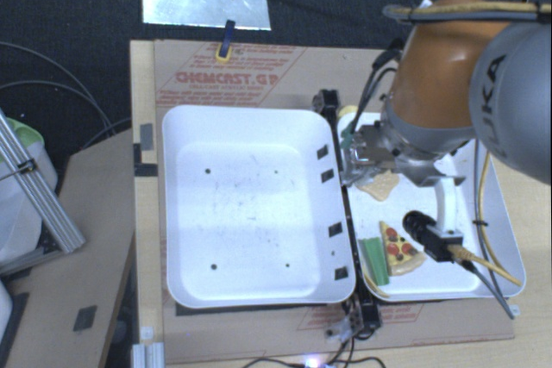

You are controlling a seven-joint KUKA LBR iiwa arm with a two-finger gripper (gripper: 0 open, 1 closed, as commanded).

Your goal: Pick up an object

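Step in hand, as I judge it: approach and descent onto a target in the right bin (pixel 431 290). Gripper (pixel 360 159) sits low over that bin's left side, right by the wall shared w/ the left bin (pixel 250 202). Whether it's apart or together: can't tell, the wrist hides it from above.

Nearest candidate is the tan piece (pixel 380 186), just beside the gripper and partly under the arm. To do this well:
- centre over the piece before dropping, not over its edge
- keep clear of the bin wall; a gripper this close could catch it
- the piece looks flat, so go right down to the bin floor and close across the narrow way
- lift straight up and check sthg is really held

Tan piece: light brown, flat, irregular wedge shape; probably thin and light, so prone to slide rather than seat.

Other options, nearer the front of the same bin: pizza slice (pixel 401 249), a yellow triangle w/ red spots, and a green strip (pixel 374 257) touching its left side. Both are flat too, and the pair sits close together, so a clean single grab there looks harder.
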